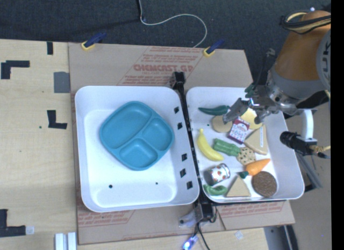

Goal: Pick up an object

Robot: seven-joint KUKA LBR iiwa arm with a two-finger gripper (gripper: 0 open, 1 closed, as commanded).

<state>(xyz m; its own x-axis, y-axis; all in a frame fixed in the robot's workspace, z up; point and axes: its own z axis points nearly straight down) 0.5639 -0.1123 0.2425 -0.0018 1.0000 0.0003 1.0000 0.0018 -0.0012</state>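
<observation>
**Gripper hovering over toy food, nothing picked yet**

Approach step. Gripper (pixel 248 112) hangs spread wide over the right bin (pixel 293 181), empty, above the small red-and-white packet (pixel 238 131) and the yellow cheese piece (pixel 249 116). Next: descend straight onto one item and close; the clutter is tight, so neighbours may get nudged. Right bin also holds a banana (pixel 205 145), green pepper (pixel 214 109), carrot (pixel 257 166), brown cookie (pixel 264 183). Left bin (pixel 94 192) holds a blue divided plate (pixel 136 135).

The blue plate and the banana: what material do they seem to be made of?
Blue plate: probably moulded plastic, matte, one even colour with three soft-edged compartments. Banana: likely a plastic toy, smooth, uniform yellow without marks, though the picture is too small to be sure.
</observation>
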